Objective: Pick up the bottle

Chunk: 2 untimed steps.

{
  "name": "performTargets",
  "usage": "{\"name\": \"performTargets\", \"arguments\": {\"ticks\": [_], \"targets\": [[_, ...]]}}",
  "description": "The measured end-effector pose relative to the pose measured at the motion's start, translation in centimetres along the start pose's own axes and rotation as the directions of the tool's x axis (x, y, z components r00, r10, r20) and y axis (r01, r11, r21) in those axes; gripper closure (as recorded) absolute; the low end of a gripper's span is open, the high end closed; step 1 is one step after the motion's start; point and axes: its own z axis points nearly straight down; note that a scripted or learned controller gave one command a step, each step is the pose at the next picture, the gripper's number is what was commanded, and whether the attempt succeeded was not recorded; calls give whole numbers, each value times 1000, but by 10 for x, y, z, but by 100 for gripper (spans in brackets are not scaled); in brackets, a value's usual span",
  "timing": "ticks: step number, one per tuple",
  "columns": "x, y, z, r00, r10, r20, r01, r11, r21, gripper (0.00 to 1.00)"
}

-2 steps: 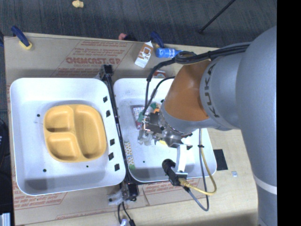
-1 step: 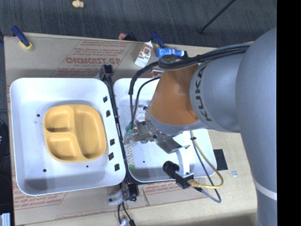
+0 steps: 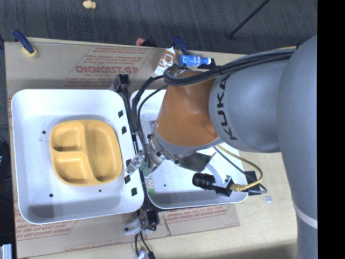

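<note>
Hand [image 3: 141,165] reaches low at right bin [image 3: 178,199] edge.

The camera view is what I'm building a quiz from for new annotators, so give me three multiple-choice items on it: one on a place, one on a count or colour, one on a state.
1. Where does the yellow tray lie?
A. In the left bin
B. In the right bin
C. On the floor beyond the bench

2. How many compartments does the yellow tray have?
A. One
B. Three
C. Six

3. How does the arm stand over the right bin?
A. Pulled well back from it
B. Reaching down into it, covering most of it
C. Parked over the left bin

Answers:
1 A: the yellow tray rests inside the left bin.
2 B: its ridges split it into two small sections and one larger one.
3 B: the arm, with its orange band, hangs over the right bin, near the divide between the bins.
</note>
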Motion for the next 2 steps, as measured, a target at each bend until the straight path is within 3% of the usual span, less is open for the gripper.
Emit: {"name": "performTargets", "arguments": {"ticks": [1,2], "targets": [[81,71,-61,1000,11,4,-10,1000,-4,100],[27,24,-66,990,-138,4,138,990,-2,100]]}}
